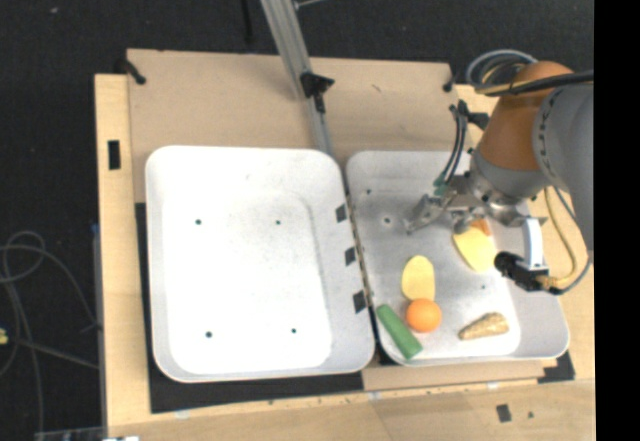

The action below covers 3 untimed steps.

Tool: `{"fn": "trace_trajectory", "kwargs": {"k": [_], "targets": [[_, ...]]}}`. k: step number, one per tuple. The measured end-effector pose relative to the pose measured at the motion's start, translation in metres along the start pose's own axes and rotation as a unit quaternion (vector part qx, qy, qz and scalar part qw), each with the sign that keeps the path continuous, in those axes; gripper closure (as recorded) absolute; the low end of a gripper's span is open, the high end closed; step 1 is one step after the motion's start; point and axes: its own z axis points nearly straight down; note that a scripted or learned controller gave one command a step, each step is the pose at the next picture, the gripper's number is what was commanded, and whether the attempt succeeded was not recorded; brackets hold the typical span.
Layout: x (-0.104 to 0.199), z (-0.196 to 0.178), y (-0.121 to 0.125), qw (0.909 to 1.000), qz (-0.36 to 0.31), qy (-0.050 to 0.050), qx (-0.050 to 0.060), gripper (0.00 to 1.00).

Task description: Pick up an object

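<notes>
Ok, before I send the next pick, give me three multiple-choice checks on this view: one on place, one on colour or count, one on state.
1. Which bin holds the loose objects?
A. the left bin
B. the right bin
C. both bins

2. What colour is the round ball?
A. orange
B. blue
C. white

3. Where is the green stick?
A. lifted above the bins
B. on the bench outside the bins
C. lying in the right bin's near-left corner

Answers:
1 B: the objects lie in the right bin, under the arm.
2 A: the ball is orange, just below a yellow piece.
3 C: the green stick rests on the bin floor by that corner.
</notes>
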Motion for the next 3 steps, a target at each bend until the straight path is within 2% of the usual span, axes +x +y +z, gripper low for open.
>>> {"fn": "trace_trajectory", "kwargs": {"k": [1, 2, 3], "targets": [[-0.001, -0.015, 0.002, 1.0, 0.003, 0.0, -0.005, 1.0], [0.006, -0.069, 0.01, 1.0, -0.004, 0.0, -0.005, 1.0], [-0.004, -0.126, 0.007, 1.0, -0.002, 0.0, -0.006, 1.0]]}}
